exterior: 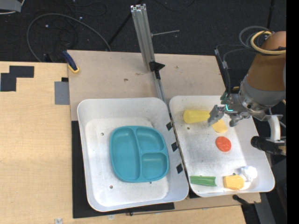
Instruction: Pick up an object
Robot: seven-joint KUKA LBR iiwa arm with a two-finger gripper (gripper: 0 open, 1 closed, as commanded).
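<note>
A teal divided plate (pixel 139 153) lies flat in the left bin (pixel 93 115), a little right of its middle. In the right bin (pixel 261 171), a yellow block (pixel 195 116) rests near the upper left corner, and a green piece (pixel 203 181) lies near the front edge. The gripper (pixel 225 118) hangs low over the bin's upper part, just right of the yellow block, its two fingers spread apart with a small pale-yellow object (pixel 220 126) sitting just beneath and between them; whether they touch it cannot be told. Below that lies a round orange-red object (pixel 224 144). By the front right corner, a yellow-orange piece (pixel 233 182) sits touching a white object (pixel 249 173).
</note>
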